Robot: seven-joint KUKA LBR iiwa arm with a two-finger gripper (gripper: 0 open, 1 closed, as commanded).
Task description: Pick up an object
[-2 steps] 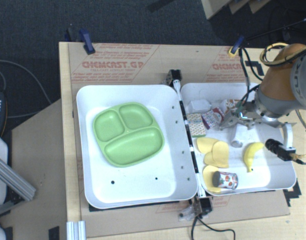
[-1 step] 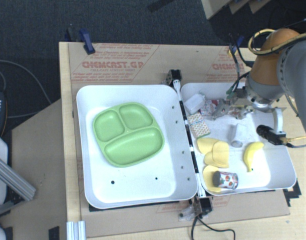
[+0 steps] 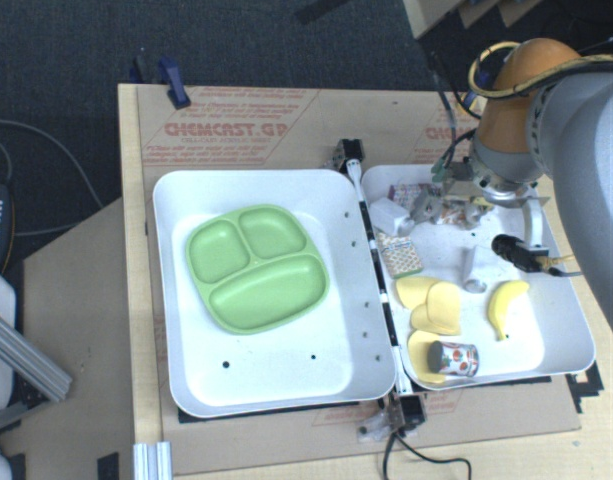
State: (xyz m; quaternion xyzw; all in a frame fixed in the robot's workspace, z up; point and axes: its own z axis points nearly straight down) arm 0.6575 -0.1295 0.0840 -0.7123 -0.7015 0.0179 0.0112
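Note:
My gripper (image 3: 433,204) hangs low over the far left part of the right bin (image 3: 576,343), below the orange band (image 3: 516,93) of the arm. Just left of it lies a small white and grey object (image 3: 388,214). A checkered packet (image 3: 402,258) lies nearer the front, by the bin's left wall. A yellow banana (image 3: 507,306) lies at the right. Pale yellow pieces (image 3: 432,304) sit mid-bin, and a red and white can (image 3: 455,359) lies on its side at the front, on another yellow piece (image 3: 422,352). A small grey peg (image 3: 469,269) stands between the packet and the banana.
The left bin (image 3: 176,358) holds a green divided plate (image 3: 256,267). A ridge with black clips (image 3: 350,154) separates the two bins. The bench top around the bins is brown board (image 3: 226,123).

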